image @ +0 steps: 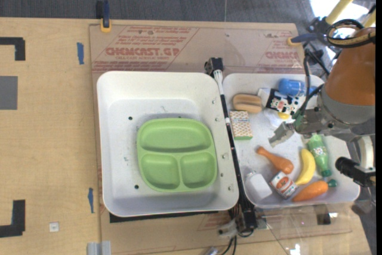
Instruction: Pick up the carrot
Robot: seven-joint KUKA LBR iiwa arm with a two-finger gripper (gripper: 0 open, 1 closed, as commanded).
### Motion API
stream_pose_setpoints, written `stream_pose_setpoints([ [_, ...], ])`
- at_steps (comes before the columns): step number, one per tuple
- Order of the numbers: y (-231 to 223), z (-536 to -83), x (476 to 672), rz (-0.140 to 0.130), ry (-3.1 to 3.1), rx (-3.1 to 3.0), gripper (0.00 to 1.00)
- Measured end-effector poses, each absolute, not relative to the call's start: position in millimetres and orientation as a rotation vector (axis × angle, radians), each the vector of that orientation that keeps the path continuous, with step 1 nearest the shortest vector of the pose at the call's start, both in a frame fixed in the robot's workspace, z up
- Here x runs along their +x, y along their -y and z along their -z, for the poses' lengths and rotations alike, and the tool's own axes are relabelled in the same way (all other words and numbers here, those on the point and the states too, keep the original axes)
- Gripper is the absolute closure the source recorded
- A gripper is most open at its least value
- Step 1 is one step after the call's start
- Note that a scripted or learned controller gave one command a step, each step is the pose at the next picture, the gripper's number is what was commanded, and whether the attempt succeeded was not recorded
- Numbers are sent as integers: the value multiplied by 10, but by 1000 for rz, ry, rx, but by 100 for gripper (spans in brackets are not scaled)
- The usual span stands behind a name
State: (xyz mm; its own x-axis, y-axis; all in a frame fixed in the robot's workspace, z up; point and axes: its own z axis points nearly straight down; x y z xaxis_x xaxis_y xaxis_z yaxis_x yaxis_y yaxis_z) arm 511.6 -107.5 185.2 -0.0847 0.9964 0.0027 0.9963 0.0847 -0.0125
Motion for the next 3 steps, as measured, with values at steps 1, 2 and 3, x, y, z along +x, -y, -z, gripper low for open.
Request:
stream_pose_setpoints([
  [1,1457,-953,4891,5,2362,-2082,0],
  [2,1455,-1037,4891,6,2360,-2088,100],
  [3,1862,-917,4849,15,2520,-1890,100],
])
